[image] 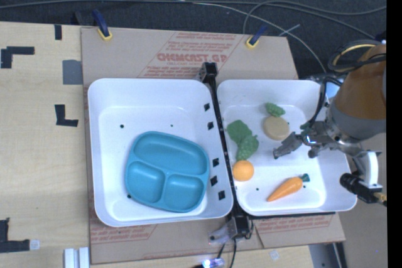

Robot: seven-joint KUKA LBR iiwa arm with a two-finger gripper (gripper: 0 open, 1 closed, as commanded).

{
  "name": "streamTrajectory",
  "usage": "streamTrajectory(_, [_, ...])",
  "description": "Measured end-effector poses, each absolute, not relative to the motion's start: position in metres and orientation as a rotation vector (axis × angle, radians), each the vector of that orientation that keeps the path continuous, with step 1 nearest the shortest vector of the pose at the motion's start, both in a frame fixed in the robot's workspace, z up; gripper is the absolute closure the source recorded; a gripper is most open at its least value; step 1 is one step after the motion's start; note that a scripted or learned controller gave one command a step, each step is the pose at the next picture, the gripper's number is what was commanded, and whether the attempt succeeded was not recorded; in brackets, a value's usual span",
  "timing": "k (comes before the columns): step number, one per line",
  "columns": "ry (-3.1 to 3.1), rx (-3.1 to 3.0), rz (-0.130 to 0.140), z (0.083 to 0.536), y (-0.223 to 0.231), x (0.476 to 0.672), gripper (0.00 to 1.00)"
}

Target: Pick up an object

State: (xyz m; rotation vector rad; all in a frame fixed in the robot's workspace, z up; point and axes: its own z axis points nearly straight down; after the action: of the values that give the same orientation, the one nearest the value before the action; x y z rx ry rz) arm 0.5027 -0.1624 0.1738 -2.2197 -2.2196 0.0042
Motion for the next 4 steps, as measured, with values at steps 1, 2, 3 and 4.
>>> streamTrajectory(1, [-2.218,-2.217,0.006,0.110,-0.164,0.505,0.00])
streamTrajectory(2, [-2.222,-2.221,0.003,0.084,-0.164,0.505,0.00])
streamTrajectory(3, [-2.224,-2.224,0.001,0.096,-0.165,0.506,1.00])
streamTrajectory(4, [-2.223,-2.220,-0.001,0.140,-0.158,0.501,1.00])
